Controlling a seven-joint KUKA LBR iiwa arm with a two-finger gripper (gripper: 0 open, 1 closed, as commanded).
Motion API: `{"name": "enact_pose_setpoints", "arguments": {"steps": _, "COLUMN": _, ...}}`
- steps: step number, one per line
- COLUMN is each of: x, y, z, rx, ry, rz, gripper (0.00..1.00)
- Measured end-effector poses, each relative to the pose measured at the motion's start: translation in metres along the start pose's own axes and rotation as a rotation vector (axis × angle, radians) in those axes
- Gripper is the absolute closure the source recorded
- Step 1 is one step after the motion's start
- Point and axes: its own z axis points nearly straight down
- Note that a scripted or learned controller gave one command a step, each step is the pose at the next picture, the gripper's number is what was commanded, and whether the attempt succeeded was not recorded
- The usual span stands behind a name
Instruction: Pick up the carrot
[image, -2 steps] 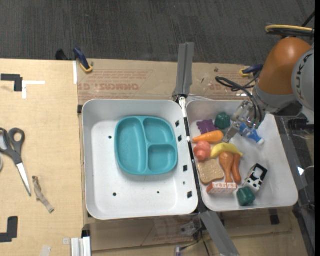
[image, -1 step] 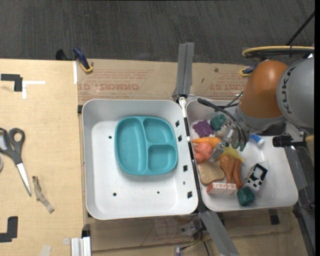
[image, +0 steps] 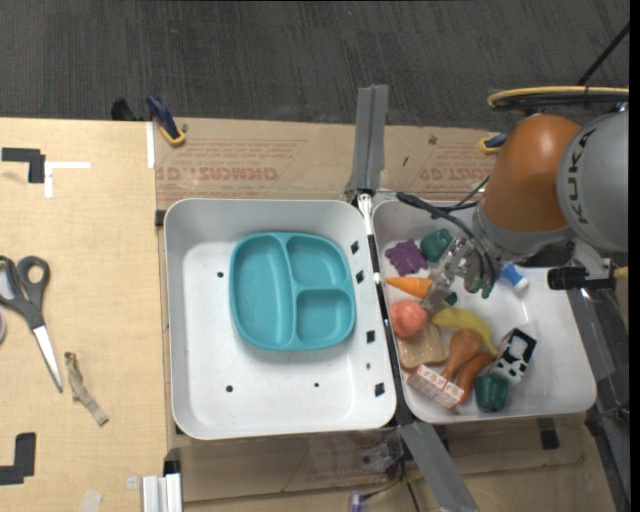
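In the right bin (image: 560, 395), past the green pepper (image: 491, 393) and banana (image: 465, 322), the carrot (image: 409, 285) lies near the left wall, its thick end touching the gripper (image: 443, 291), whose jaws' state I cannot tell.

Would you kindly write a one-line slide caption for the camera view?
Arm's hand low in the right bin by the carrot; teal plate in the left bin.

Bench (image: 80, 300) with bins (image: 190, 330), scissors (image: 30, 310), clamp (image: 165, 120).
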Motion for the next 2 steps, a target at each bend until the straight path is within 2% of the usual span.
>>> {"name": "enact_pose_setpoints", "arguments": {"steps": 1, "x": 0.038, "y": 0.073, "z": -0.089, "rx": -0.001, "ry": 0.007, "rz": 0.113, "gripper": 1.00}}
{"name": "enact_pose_setpoints", "arguments": {"steps": 2, "x": 0.145, "y": 0.080, "z": -0.104, "rx": 0.002, "ry": 0.010, "rz": 0.320, "gripper": 1.00}}
